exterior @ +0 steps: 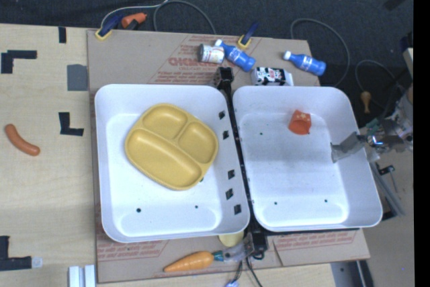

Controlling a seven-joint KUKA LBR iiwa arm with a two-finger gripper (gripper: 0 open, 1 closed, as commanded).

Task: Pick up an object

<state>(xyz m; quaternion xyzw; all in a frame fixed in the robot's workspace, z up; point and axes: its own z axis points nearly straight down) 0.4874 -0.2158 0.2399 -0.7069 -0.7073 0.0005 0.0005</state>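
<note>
A small red object (300, 122) lies in the right bin (302, 212), near its far wall. In the left bin (161, 218) rests a yellow divided plate (173, 145). My gripper (338, 149) reaches in over the right bin's right rim, low and to the right of the red object and apart from it. Nothing shows between its fingers.
Behind the bins lie a white bottle (211, 52), two blue bottles (240, 58) (306, 63) and a black-and-white item (272, 76). A carrot (189, 261) lies in front of the bins. A sausage (21, 140) sits far left on the bench.
</note>
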